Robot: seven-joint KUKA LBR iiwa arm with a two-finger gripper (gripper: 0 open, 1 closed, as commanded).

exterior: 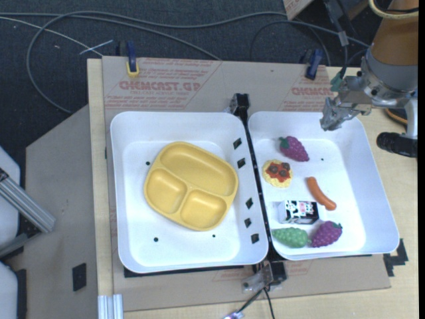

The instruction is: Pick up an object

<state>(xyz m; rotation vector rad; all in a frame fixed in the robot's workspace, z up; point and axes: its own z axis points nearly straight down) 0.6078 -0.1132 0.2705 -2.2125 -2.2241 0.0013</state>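
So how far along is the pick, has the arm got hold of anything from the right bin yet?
Nothing looks picked yet. The grey two-finger gripper sits over the far right corner of the right white bin, with nothing visible between its fingers. The two purple grape bunches, small pizza toy, orange sausage and green grape bunch lie in that bin. Descent, grasp and lift remain.

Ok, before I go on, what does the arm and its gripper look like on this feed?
The arm is a thick grey cylinder with an orange band above the wrist. Below the wrist sits a blocky metallic grey gripper with a small green mark on its side. Dark cables run along the arm toward the wrist.
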